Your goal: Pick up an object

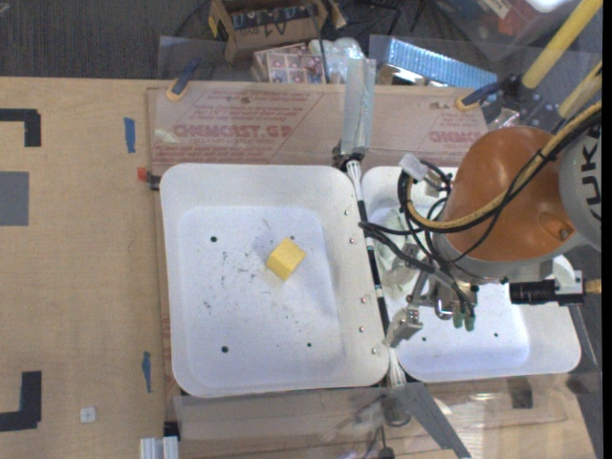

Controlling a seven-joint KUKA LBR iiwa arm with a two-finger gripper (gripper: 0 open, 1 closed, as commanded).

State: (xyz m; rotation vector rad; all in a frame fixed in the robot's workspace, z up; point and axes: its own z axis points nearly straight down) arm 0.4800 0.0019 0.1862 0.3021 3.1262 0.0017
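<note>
Camera view: yellow block [285,259] lies in the left bin [191,199], well apart from the end effector [435,306], whose opening I cannot tell.

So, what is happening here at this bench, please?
A grey robot arm with an orange band reaches in from the right, and its tool is low over the right bin, near the divide between the bins. A small yellow block lies alone in the left bin, apart from the tool. Nothing looks picked up yet.
</note>
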